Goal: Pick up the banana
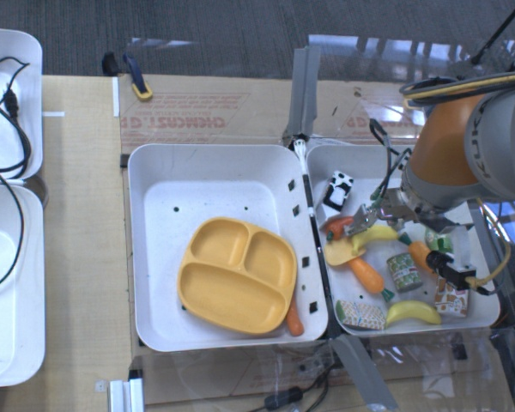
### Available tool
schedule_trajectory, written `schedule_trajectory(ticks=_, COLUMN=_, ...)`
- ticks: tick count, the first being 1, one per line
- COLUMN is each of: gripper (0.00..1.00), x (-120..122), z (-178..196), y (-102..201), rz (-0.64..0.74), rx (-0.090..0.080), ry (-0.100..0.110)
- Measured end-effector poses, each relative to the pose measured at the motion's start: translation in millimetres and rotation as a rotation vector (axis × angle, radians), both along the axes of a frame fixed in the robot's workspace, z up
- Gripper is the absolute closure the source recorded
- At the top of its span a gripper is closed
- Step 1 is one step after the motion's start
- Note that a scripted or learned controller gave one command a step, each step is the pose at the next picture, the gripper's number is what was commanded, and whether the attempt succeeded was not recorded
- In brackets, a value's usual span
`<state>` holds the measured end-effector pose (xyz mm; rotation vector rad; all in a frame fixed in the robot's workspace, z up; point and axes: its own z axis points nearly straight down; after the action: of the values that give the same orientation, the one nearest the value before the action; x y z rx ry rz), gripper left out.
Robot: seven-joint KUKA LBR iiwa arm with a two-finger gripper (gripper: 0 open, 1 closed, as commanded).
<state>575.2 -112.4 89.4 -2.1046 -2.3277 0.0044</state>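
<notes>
Toward the right of the frame, a curved yellow banana is seen in the right bin, gripped at its left end by the jaws of the gripper; a second banana lies lower down.

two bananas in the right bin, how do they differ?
The banana by the claw lies mid-bin under the claw; the front banana lies apart from it, along the bin's near wall. The first points up to the right; the second lies nearly level, ends curling down. The first touches a carrot; the second sits beside a patterned packet. Both are yellow and curved.
</notes>
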Motion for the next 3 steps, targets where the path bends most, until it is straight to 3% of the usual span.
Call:
schedule_trajectory(ticks=1, gripper=1.00, x=-0.3, z=6.3, y=-1.0, rz=-0.003, rx=0.000, ry=0.004)
schedule_trajectory(ticks=2, gripper=1.00, x=0.3, z=24.3, y=-5.4, rz=-0.192, rx=-0.001, ry=0.000)
schedule_trajectory(ticks=3, gripper=0.00, x=0.2, z=24.2, y=-5.4, rz=-0.192, rx=-0.001, ry=0.000)
